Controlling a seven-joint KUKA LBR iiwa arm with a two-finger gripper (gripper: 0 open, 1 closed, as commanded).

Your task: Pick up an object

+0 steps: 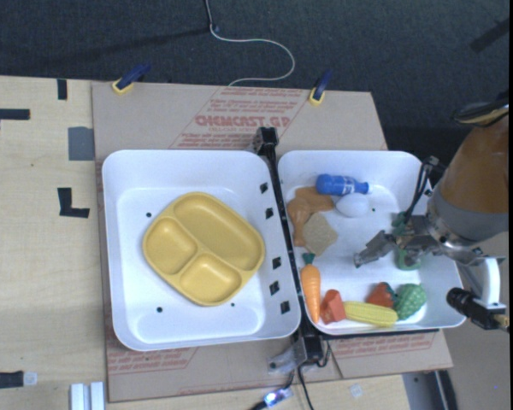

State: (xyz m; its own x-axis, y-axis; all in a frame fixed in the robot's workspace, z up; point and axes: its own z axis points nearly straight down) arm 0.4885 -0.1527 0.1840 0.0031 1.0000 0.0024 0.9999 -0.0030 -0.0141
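Dark carpet-like floor [85, 15], wooden bench [34, 254], cardboard sheet [239, 118], white cable [256, 49]

Even, soft light; slightly blurry overall.

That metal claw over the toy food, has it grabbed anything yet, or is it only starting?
Nothing looks picked up yet. The gripper sits low in the right bin, in a bare patch, with nothing between its fingers. The blue bottle, carrot, corn cob and broccoli all lie on the floor. Grasping and lifting remain.
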